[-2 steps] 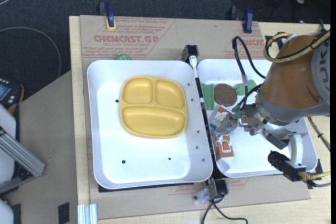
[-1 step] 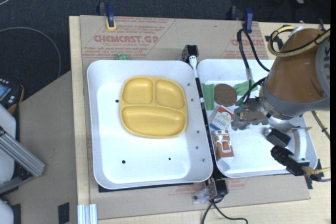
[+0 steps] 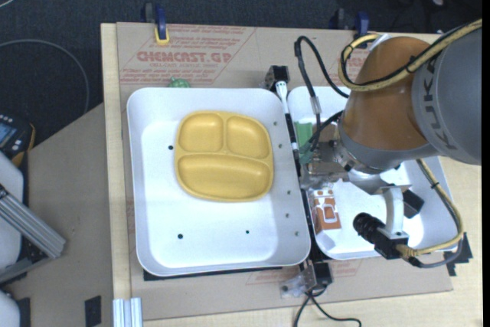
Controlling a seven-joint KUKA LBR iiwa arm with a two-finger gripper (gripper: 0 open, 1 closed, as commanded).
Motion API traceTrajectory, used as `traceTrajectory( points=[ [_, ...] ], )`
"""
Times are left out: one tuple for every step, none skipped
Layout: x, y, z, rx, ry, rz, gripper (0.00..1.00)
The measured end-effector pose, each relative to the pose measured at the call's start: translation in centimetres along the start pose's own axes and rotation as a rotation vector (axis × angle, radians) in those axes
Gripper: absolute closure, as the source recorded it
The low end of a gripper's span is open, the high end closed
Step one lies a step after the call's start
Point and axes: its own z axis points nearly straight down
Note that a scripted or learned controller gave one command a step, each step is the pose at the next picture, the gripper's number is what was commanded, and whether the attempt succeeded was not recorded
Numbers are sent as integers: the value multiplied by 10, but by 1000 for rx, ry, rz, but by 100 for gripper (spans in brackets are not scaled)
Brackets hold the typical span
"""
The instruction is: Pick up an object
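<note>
Fingers' spread cannot be told; the brown board (image 3: 191,50) beneath the bins (image 3: 145,188) reads "CHEMCAST GP".

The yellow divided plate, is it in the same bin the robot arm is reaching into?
No. The yellow plate lies in the left bin, while the arm hangs over the right bin.

A: Where does the camera sit?
B: Fixed above the counter (image 3: 122,188), looking down at a slant, fairly near.
A: What does it take in?
B: Both bins: left bin (image 3: 153,241) at centre, right bin (image 3: 440,222) at the right.
</note>
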Motion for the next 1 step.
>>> traceTrajectory(
  points=[
    [71,2,-133,-14,4,-3,100]
  ],
)
